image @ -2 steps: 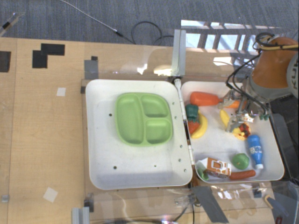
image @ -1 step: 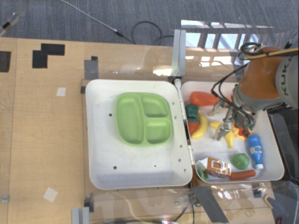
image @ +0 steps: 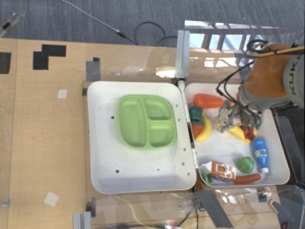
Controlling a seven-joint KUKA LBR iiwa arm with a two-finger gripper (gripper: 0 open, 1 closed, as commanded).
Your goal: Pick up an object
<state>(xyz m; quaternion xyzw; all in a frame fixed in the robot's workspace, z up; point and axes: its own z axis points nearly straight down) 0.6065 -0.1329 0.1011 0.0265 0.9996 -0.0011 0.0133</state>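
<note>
Right bin (image: 281, 168) at 4 o'clock holds pickable toys: orange-red carrot (image: 208, 100) at bin's 11 o'clock, yellow banana (image: 204, 130) below it, blue bottle (image: 260, 152) at 3 o'clock, green ball (image: 245, 164) just beside bottle, red sausage (image: 247, 178) and small carton (image: 222, 171) along 6 o'clock edge. Claw (image: 232, 122) low over bin centre, beside second yellow piece (image: 238, 132); open or closed cannot tell. Left bin (image: 102, 175) carries green divided tray (image: 146, 121). Pale wood counter (image: 43, 142) bears black squares (image: 49, 55) at 10 o'clock. Grey carpet (image: 105, 8) at 12 o'clock, thin cable (image: 86, 14) across it.
</note>
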